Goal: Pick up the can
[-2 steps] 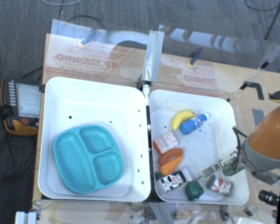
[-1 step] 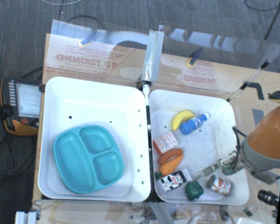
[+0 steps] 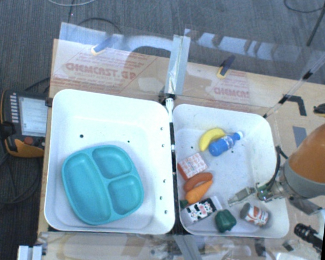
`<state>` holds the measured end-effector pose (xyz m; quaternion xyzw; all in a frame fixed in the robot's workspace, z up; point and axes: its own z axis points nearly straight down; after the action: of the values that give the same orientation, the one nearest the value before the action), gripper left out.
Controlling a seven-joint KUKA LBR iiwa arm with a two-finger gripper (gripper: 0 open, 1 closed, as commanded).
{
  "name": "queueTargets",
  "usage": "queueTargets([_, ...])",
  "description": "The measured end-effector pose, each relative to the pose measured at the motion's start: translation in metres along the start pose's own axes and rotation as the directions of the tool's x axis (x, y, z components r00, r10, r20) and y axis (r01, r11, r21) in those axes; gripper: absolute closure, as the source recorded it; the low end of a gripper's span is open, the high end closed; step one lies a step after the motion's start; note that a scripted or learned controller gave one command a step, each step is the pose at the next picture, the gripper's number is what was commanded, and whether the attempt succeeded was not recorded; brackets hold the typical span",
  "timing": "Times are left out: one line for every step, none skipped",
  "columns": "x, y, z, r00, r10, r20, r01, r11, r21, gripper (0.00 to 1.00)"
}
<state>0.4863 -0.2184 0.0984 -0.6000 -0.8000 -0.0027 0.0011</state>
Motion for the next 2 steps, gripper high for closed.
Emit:
queueTargets([-0.0052, -0.0038, 0.0043, 0.928, -0.371, 0.006, 0.371, 0.928, 0.005, 0.00])
queueTargets([0.0000, 0.0025, 0.0047, 0.998, -0.069, 0.004, 0.069, 0.998, -0.006, 0.00])
